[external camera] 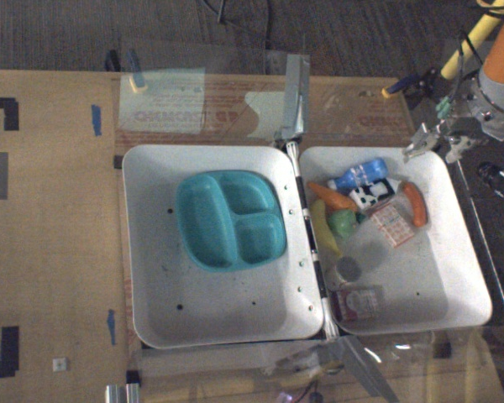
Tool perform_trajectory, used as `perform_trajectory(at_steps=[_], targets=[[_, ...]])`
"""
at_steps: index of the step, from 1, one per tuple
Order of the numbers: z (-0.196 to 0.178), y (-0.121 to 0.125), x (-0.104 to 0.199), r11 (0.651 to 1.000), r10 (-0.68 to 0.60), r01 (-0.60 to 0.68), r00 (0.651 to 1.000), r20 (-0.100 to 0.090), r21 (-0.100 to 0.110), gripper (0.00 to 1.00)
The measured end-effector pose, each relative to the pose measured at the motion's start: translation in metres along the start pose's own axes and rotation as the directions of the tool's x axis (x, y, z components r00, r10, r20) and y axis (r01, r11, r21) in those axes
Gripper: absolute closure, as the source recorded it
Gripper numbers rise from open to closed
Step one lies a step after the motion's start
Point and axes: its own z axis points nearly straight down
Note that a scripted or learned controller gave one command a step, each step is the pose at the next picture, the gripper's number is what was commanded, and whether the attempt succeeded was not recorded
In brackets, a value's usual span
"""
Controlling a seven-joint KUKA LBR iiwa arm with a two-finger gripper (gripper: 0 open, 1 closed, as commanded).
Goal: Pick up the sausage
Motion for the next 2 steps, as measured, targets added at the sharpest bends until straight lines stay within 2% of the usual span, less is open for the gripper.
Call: perform_trajectory(at_steps=[1,2], targets=[[0.113,-0.057,-0.006,0.999,-0.037,0.037,0.999,-0.005,-0.013,0.00],[0.103,-0.056,-0.010,0.999,-0.035,0.035,0.999,0.004,-0.018,1.00]])
